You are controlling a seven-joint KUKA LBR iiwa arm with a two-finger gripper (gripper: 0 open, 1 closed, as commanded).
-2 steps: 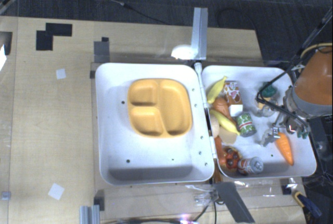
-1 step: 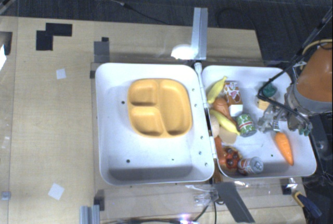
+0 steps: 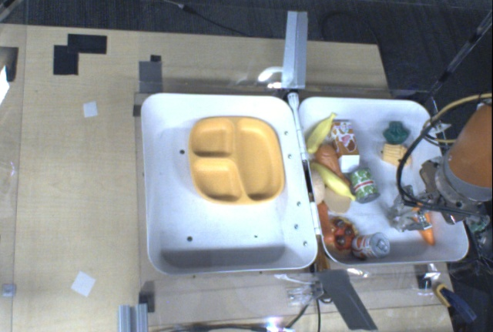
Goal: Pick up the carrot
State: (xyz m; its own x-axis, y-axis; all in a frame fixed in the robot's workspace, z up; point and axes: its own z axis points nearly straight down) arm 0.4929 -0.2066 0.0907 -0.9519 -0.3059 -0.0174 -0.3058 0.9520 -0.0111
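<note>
although much of it is masked by the arm's wrist, the carrot shows as a small orange wedge near the right, near corner of the right bin, lying on the white floor just under the gripper. the gripper sits right over it, touching or nearly so, but whether the claw is released or clenched i cannot tell, and nothing shows the carrot between anything, so i would not call it held. that low posture directly above the target reads as a grasp attempt in hand, judged from position alone.

outward from there, the rest of the right bin is crowded along its left wall: two bananas, a green can, a silver can and a red cluster at the near edge. a teal item sits far right. the carrot lies apart from these, which leaves room to close on it. the left bin bears a yellow divided tray.
</note>
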